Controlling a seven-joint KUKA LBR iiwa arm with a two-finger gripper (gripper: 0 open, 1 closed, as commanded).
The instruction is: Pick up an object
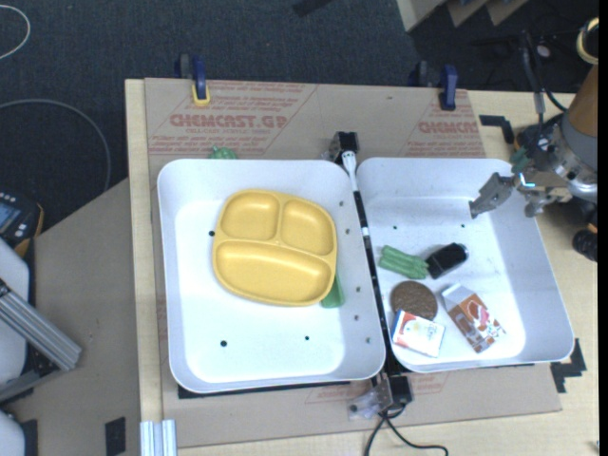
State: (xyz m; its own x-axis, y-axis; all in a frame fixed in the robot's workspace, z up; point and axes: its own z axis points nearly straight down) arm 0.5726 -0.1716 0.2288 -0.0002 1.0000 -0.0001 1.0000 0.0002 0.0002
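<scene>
My gripper (508, 195) hovers over the far right part of the right bin (532, 283), with the arm coming in from the right. Its grey fingers (491, 195) look spread and nothing sits between them. Below it, in the near half of that bin, lie a green strip (403, 259), a small black block (446, 257), a round brown disc (414, 298), a small red and white carton (419, 333) and an orange-brown packet (473, 317). All of them lie apart from the gripper.
The left bin (190, 331) holds a yellow three-part plate (275, 246), with a green piece (332, 296) peeking out at its right edge. Blue clamps (199, 76) hold the cardboard base at the back. A ridge separates the two bins.
</scene>
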